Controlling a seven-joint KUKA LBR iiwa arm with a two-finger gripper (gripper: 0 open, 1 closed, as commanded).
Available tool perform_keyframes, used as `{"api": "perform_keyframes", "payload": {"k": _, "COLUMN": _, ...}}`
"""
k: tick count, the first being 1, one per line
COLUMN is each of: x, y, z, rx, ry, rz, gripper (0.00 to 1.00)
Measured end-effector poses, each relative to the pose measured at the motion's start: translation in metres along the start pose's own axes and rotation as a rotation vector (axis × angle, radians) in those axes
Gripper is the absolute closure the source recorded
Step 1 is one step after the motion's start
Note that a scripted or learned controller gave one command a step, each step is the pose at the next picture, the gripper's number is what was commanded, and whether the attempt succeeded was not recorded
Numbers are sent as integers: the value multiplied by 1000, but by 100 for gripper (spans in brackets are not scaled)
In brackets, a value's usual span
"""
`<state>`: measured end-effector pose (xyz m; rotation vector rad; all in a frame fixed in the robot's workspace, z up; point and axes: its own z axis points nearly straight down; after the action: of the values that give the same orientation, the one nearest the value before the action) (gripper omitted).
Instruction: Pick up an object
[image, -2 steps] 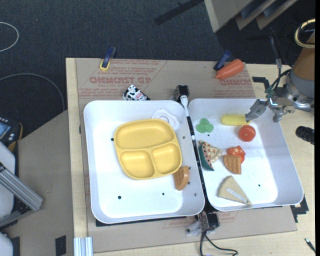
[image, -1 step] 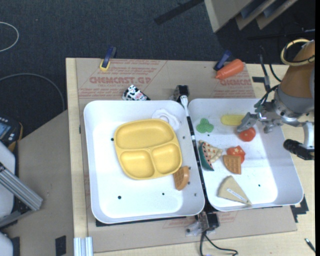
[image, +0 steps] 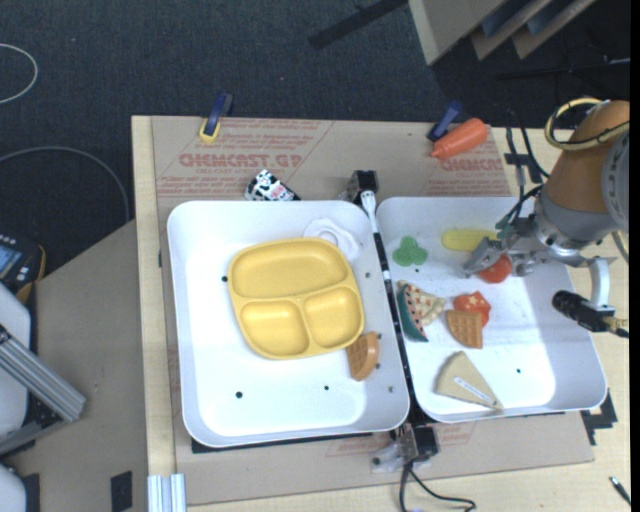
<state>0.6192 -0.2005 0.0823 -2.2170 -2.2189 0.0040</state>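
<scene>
1. The gripper (image: 493, 262) hangs low in the right bin (image: 560, 400), in its upper part, with the grey arm (image: 585, 195) reaching in from the right.
2. A small red object (image: 496, 270) sits right at the fingertips; whether the fingers are clenched on it or merely resting over it, I cannot tell.
3. Just left of the gripper, a yellow piece (image: 462, 239) lies by the bin's upper wall, and a green piece (image: 409, 251) lies further left.
4. Below the gripper lie a red piece (image: 473, 303) touching a waffle-like brown piece (image: 463, 327), a pizza slice (image: 417, 307) to their left, and a tan wedge (image: 464, 380) lower down.
5. Well left of the gripper, the left bin (image: 200, 330) holds a yellow divided plate (image: 295, 297) and a brown piece (image: 364, 355) just beside its lower right corner.
</scene>
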Motion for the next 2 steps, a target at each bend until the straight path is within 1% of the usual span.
{"api": "perform_keyframes", "payload": {"k": 1, "x": 0, "y": 2, "z": -14, "rx": -6, "ry": -2, "rz": 0, "gripper": 100}}
{"api": "perform_keyframes", "payload": {"k": 2, "x": -10, "y": 1, "z": -69, "rx": -13, "ry": -5, "rz": 1, "gripper": 100}}
